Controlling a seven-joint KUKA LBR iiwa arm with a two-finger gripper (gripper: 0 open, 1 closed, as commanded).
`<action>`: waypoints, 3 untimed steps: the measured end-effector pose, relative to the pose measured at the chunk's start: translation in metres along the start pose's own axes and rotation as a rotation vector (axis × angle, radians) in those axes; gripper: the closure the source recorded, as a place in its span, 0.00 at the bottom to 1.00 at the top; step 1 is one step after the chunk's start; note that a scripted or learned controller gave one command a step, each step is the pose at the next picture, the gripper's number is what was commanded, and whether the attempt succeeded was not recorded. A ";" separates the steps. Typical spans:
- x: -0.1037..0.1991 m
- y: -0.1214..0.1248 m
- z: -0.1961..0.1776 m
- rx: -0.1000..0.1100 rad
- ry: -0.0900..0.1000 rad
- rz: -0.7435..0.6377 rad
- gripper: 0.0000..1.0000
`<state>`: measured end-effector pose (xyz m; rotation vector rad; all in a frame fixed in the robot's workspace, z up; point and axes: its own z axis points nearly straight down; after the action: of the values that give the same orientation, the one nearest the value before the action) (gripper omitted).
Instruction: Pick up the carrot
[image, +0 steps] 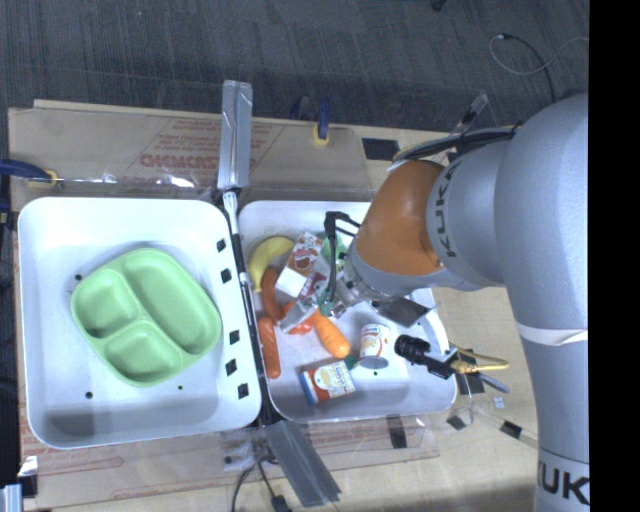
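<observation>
A: Colours?
B: White bins (40, 300), a pale green tray (145, 315), an orange carrot (332, 336).
A: More?
B: A yellow banana (262, 256); the arm (520, 220) is grey with an orange band (400, 220).

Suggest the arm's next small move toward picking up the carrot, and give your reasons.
Probably a short shift toward the bin's near edge, then a descent. The gripper sits low in the right bin, just above the carrot, which lies free between the small can and a sausage.
</observation>
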<state>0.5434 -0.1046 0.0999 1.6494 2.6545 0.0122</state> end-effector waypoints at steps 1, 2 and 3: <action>0.016 -0.029 -0.033 0.020 0.007 0.445 0.00; -0.011 -0.028 0.005 0.014 0.009 0.166 0.00; -0.010 -0.030 -0.001 0.021 0.013 0.162 1.00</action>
<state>0.5206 -0.1267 0.1010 1.8727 2.5302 -0.0032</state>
